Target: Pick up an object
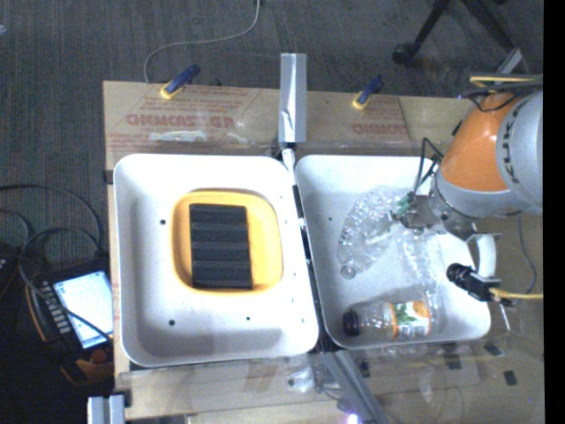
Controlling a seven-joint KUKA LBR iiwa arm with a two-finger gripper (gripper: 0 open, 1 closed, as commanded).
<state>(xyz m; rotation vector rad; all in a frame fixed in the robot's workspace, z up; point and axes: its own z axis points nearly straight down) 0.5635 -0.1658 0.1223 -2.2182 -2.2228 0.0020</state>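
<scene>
Blue-handled clamps [179, 81] behind bins [132, 263]

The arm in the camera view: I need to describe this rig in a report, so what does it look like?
The arm is rounded, with a silver-grey shell and a broad orange band above the wrist, carrying part of a dark printed lettering on the grey. Below the band, dark cables run to the wrist hardware, where a black fitting sticks out and a yellow cable leads off right. The gripper is too hidden to describe.
</scene>
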